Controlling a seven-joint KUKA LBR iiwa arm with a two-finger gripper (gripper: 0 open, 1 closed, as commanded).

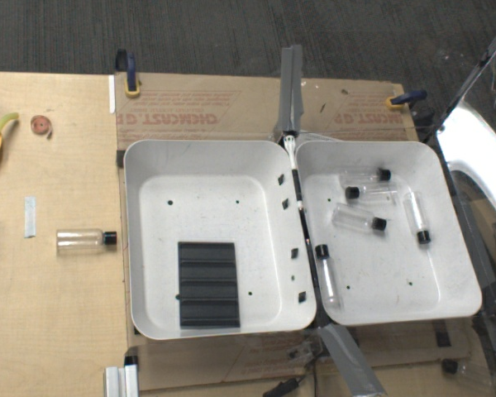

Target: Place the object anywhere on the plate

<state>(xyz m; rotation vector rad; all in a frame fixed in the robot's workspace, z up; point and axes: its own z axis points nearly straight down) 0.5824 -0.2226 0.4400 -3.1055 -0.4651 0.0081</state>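
Camera view: the task's things are five clear vials with black caps, all lying flat in the right bin [446,300]. The target, a dark ribbed plate [207,285], lies on the floor of the left bin [149,172] at about 6 o'clock.

- Vial A [364,175], 12 o'clock of the bin: long axis 3–9, cap at 3.
- Vial B [376,194], just below A: same axis, cap at 9. A and B are close, possibly touching; can't tell.
- Vial C [355,219], near centre: axis roughly 4–10, cap at 4.
- Vial D [417,216], toward 3 o'clock: axis nearly 12–6, cap at 6. It's clear of the others.
- Vial E [325,278], against the bin's 9 o'clock wall: axis 12–6, cap at 12.

Handling, my read:
- They're probably light, rigid and smooth-walled, so slippery and prone to rolling across the long axis.
- They may crack if squeezed hard.
- Pinch across the barrel at mid-length, jaws square to the axis. The cap end is an easier visual target.
- D looks like the best pick because it has open floor on both sides. E is too tight to the wall, and A and B are crowded.

Gripper state: can't tell.

A spare vial [83,238] lies on the bench [50,164] at 9 o'clock, outside the bins.
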